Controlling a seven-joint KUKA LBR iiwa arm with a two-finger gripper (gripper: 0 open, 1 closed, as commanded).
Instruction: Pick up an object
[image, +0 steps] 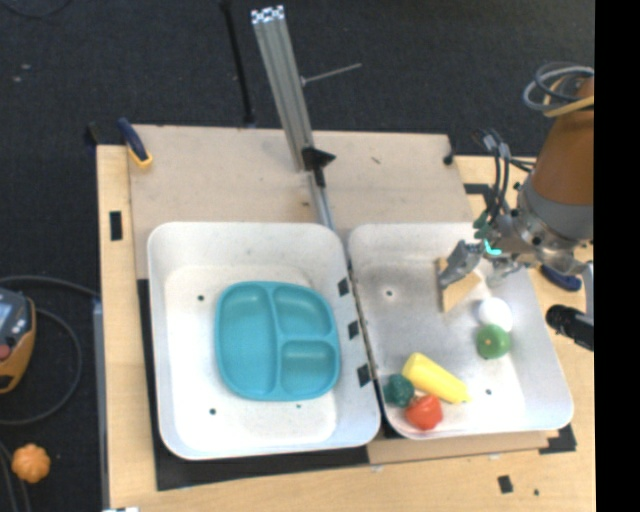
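My gripper (478, 262) hangs over the upper middle of the right bin (400, 260), below the orange band of the arm (565, 165). A tan wedge-shaped block (458, 292) lies right under it, partly covered by it; contact cannot be judged. Just to the right of the block sits a white ball (494, 312), with a green round fruit (491, 343) below it. Toward the bin's front edge lie a yellow piece (436, 377), a dark green piece (399, 390) and a red piece (424, 411), close together.
The left bin (185, 260) holds a blue divided plate (276, 338). A grey metal post (290, 100) rises behind the seam between the bins. An orange ball (30, 461) lies off the bench at the lower left.
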